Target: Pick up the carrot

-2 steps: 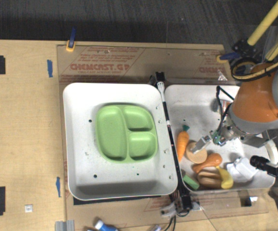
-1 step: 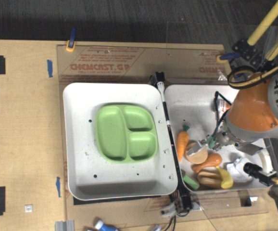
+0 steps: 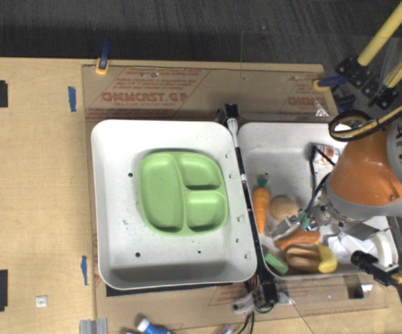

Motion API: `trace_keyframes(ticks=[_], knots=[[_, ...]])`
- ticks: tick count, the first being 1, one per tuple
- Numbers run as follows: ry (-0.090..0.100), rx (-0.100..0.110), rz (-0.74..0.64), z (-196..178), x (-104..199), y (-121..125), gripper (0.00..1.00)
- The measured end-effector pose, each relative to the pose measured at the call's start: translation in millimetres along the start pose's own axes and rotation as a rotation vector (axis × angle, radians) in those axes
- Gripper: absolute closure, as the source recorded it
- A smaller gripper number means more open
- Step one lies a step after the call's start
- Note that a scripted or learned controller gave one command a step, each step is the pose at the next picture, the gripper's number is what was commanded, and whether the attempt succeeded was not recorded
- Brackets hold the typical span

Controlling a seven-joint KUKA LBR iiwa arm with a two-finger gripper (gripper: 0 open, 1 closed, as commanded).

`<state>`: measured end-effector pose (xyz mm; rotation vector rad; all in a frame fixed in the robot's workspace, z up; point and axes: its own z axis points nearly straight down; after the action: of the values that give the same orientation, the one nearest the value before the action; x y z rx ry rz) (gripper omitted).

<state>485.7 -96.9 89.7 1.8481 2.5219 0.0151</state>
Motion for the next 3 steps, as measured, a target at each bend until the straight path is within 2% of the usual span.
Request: trace_keyframes(ticks=[1, 2, 3], knots=[[-0.003, -0.003, 0.323, 0, -8, -3, 0.0], [-0.008, 0.0, 0.354, 1, -1, -2, 0.0], [-0.018, -0.009, 0.357, -11, -5, 0, 1.0]])
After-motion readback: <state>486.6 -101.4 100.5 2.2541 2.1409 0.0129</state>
